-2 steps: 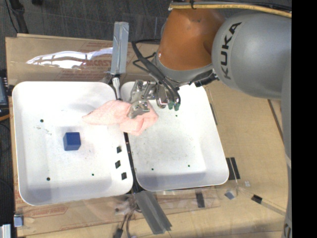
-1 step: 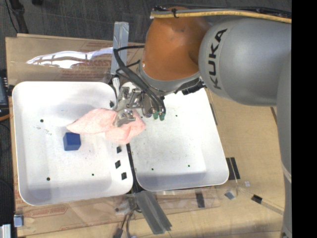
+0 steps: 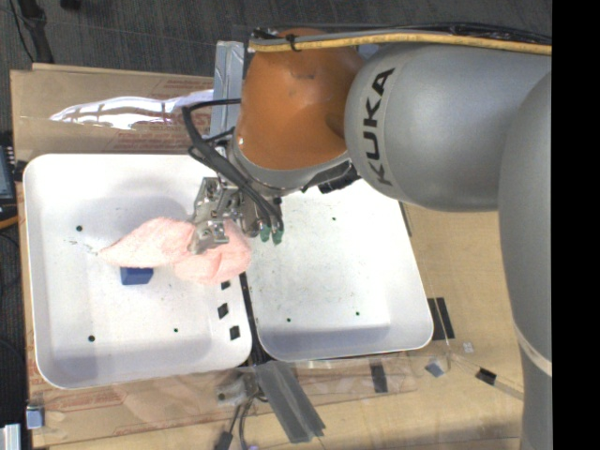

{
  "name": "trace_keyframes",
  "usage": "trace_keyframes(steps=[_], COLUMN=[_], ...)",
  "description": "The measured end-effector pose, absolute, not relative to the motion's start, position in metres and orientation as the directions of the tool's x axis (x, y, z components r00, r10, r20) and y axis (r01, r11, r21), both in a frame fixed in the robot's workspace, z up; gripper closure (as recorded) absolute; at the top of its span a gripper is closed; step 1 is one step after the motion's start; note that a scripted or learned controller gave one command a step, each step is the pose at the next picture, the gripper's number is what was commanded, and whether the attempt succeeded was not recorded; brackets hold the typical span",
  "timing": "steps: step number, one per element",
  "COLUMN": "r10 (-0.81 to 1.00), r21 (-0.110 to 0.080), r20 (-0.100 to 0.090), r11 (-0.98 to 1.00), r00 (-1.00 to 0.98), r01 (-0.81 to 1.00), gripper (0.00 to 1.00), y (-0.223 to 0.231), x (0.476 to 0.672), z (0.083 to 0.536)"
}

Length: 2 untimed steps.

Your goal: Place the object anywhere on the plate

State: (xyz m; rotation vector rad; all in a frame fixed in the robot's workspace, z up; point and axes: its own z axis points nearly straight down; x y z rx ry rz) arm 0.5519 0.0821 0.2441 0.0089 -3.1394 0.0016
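Two white bins sit side by side on your counter; the pink cloth [image 3: 178, 242] lies in the left bin [image 3: 56, 251], its right end bunched against the divide. Your hand [image 3: 220, 223] sits directly on that bunched end, touching it; whether it pinches the cloth cannot be told. One small blue block [image 3: 137, 275] lies just beside the cloth.

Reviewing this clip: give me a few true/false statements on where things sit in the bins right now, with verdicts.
1. The pink cloth lies in the left bin. True.
2. The blue block is in the right bin. False: it is in the left bin, beside the cloth.
3. The gripper is over the cloth's right end. True.
4. The cloth lies wholly in the right bin. False: it is in the left bin, reaching the divider.
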Motion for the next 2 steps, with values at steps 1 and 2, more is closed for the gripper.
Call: trace_keyframes(steps=[1,2], r10=[-0.008,-0.007], r21=[-0.001,-0.001], r20=[0.002,0.001], r11=[1.000,1.000], r00=[-1.000,-1.000], r01=[-0.008,-0.007], gripper=[1.00,0.00], y=[0.1247,0.1246], x=[0.5245,0.5247], z=[0.2335,0.2338])
